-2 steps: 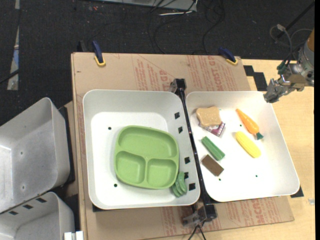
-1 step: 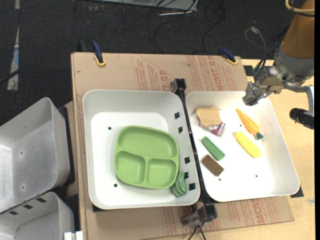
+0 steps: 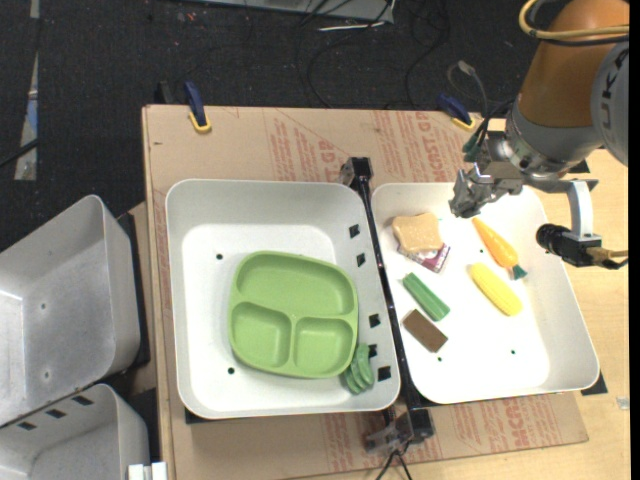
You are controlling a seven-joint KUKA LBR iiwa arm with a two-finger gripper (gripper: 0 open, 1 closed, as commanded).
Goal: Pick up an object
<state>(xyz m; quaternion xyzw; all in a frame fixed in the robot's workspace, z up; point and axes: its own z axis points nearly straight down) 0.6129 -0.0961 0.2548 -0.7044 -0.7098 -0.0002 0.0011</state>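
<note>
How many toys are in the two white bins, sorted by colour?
Green: 3 - divided plate, small green piece beside it, green stick
Yellow: 1 - corn cob
Orange: 1 - carrot
Tan: 1 - bread slice
Brown: 1 - flat block
Total: 7

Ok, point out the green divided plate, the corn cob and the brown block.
green divided plate (image 3: 293, 313), camera view, on the ridge between its compartments.
corn cob (image 3: 496, 288), camera view, middle of the cob.
brown block (image 3: 424, 330), camera view, centre of its top face.
</note>
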